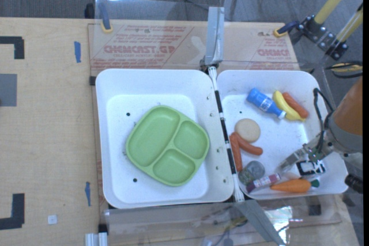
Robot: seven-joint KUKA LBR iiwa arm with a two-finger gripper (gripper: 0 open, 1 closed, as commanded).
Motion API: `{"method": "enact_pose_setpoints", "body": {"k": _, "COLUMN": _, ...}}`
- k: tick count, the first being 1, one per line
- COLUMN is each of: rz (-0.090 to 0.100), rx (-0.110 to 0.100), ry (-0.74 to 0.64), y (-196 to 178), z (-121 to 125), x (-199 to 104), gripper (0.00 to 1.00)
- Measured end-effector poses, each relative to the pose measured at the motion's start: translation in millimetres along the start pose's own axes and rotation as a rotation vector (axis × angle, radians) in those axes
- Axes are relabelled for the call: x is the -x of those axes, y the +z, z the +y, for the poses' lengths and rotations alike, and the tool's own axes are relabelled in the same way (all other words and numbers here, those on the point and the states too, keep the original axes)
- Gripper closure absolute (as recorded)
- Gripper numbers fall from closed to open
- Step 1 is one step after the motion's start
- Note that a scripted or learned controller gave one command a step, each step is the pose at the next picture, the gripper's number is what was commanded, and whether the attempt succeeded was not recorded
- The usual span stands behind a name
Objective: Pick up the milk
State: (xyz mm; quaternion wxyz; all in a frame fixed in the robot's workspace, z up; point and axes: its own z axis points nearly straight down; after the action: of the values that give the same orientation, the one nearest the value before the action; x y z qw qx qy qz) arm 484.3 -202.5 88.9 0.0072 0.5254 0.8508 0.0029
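One milk bottle (265,102), blue with a white cap, lies on its side in the far part of the right bin (328,84), cap end pointing right and toward the near side. Just beside that cap I see a banana (284,105), with a red sausage (296,105) lying along its right side. Nearer to me and left of the bottle sits a round tan biscuit (248,129), and below it two orange-red sausages (249,148) rest against each other close to the bin's left wall. A dull grey-green can (252,171) lies near the front left corner, with a slim pink and white tube (263,182) touching its near edge and a carrot (291,185) along the front wall. From my feed the gripper (292,159) is low over the near right part of this bin, just above the carrot and well apart from the bottle; I cannot tell whether it is open or closed. Over in the left bin (112,124) a green divided plate (167,146) sits alone, slightly turned.
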Motion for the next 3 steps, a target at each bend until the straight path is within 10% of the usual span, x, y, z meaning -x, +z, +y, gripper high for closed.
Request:
{"method": "enact_pose_setpoints", "body": {"k": 1, "rz": 0.004, "rx": 0.009, "ry": 0.003, "y": -11, "z": 4, "x": -1, "gripper": 1.0}}
{"method": "enact_pose_setpoints", "body": {"k": 2, "rz": 0.003, "rx": -0.013, "ry": 0.669, "y": -10, "z": 10, "x": -28, "gripper": 1.0}}
{"method": "enact_pose_setpoints", "body": {"k": 3, "rz": 0.003, "rx": -0.014, "ry": 0.669, "y": -10, "z": 9, "x": -28, "gripper": 0.0}}
